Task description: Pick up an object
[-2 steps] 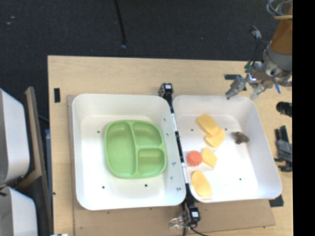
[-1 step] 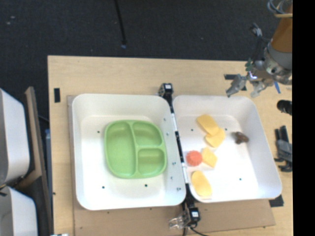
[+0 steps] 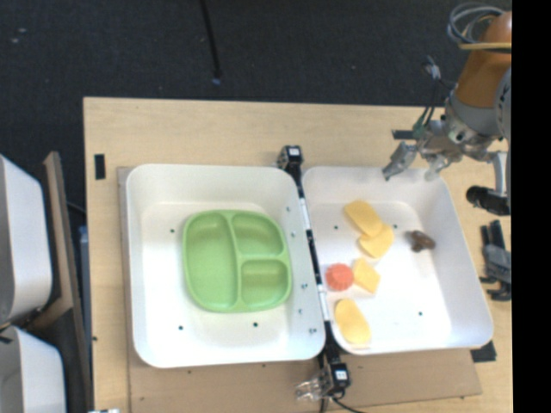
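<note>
The arm (image 3: 484, 67) is running off the right edge, most of it cut away. The small brown thing (image 3: 421, 241) in the right bin (image 3: 448, 317) is looking too blurred to identify. The bench (image 3: 103, 136) is getting cropped at the bottom.

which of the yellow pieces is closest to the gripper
The topmost yellow piece in the right bin, lying nearest that bin's far edge where the gripper hangs. The other three yellow pieces lie lower in the view, toward the orange ball.
</note>
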Action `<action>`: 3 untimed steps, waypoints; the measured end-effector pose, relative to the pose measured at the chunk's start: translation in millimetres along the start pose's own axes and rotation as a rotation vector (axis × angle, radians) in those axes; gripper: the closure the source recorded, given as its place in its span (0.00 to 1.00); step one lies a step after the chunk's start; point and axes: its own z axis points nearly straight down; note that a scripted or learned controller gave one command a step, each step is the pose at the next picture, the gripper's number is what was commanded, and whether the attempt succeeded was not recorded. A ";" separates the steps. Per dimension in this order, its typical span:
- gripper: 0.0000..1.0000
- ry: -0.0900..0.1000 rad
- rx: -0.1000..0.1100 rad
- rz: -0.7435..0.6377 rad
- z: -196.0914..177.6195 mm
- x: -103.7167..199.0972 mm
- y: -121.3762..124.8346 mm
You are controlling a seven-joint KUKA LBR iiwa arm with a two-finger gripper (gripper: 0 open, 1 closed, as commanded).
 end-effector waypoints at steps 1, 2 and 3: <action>0.00 0.000 0.000 0.000 42.6 -0.1 -0.3; 0.00 -0.001 -0.002 0.000 83.1 -0.7 -0.2; 1.00 -0.004 -0.006 0.001 71.4 -2.7 0.1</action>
